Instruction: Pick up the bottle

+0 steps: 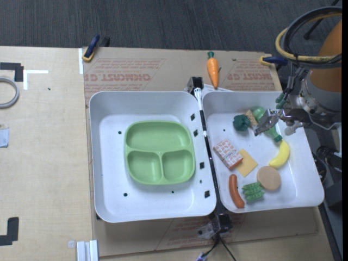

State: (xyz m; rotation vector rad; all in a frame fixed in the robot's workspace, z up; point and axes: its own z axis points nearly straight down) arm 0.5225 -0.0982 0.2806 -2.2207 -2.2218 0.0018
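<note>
Grey arm (321, 99), orange band, black cables

Your bottle (277, 134) is small and green, lying tilted in the right bin's (304, 194) far part, just above the banana (280, 155).

I see a pale green tray (160, 159) in a white bin (103, 162), w/ a yellow banana (280, 155), orange carrot (212, 68), red sausage (236, 191) & pink-checked block (227, 153).

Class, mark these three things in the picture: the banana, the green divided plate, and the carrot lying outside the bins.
banana (280, 155): camera view, middle of its curve.
green divided plate (159, 133): camera view, the top compartment's floor.
carrot (212, 70): camera view, orange body.
</note>
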